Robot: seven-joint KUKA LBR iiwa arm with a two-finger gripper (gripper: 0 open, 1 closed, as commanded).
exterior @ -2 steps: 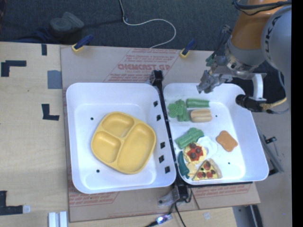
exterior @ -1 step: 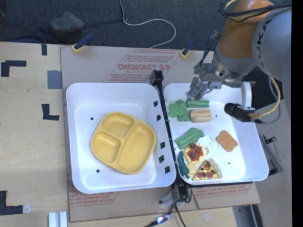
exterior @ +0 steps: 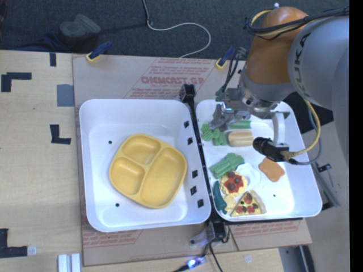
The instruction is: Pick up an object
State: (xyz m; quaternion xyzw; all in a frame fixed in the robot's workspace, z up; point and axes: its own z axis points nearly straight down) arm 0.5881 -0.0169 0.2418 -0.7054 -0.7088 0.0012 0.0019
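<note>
The gripper (exterior: 222, 119) is lowered over the right bin (exterior: 306, 177)'s far corner; its opening cannot be told. Just beneath, the green toy food (exterior: 212, 134) is judged light, rigid, slippery, best pinched across its narrow middle.

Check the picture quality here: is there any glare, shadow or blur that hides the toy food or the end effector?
Camera view: lighting is even and soft; the yellow divided plate casts a faint shadow in the left bin. The arm's orange band carries a mild sheen. The end effector sits dark and slightly soft above the green toy, so its detail is unclear. The pizza slice reads sharp.
</note>
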